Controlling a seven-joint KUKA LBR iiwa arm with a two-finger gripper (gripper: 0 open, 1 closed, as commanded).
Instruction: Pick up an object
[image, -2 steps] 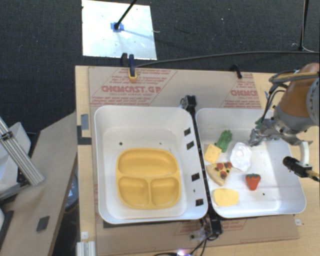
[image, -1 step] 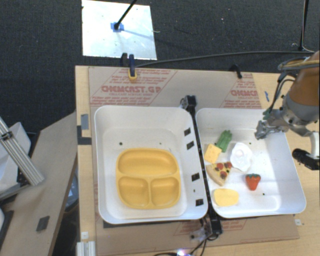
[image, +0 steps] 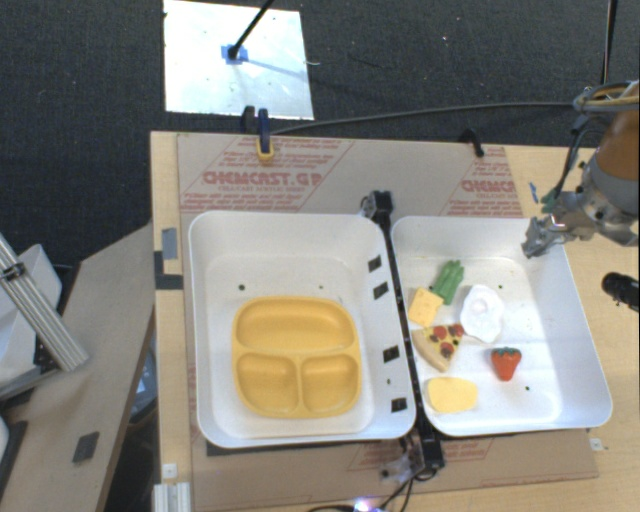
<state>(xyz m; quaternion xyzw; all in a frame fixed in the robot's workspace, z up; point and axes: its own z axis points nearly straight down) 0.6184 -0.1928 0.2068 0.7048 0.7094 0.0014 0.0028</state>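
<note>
Nothing is picked up yet, so almost the whole job is left to be done. The gripper (image: 541, 238) is seen over the far right corner of the right bin (image: 585, 375), and no toy is seen in it. It cannot be told from here if it is open or shut (it is small and a bit dark in the picture). All the toy food is found to the left of the gripper and nearer to the camera, on the floor of that bin. The white piece (image: 483, 312) is the closest one to the gripper. The green piece (image: 448, 280) lies just left of that, and the yellow square (image: 426, 306) is touching its low end. The pizza slice (image: 440, 345), the strawberry (image: 506, 362) and the yellow oval (image: 452, 395) are set farther from the gripper, toward the near rim. No toy is singled out yet, so one must be chosen, reached, gripped and lifted. The green piece is long and thin; its long line is tipped a little, with the far end leaning toward the gripper's side. The yellow oval is laid sideways, with its long line across the bin. The yellow plate (image: 296, 355) in the left bin (image: 215, 300) is well apart from the gripper.
</note>
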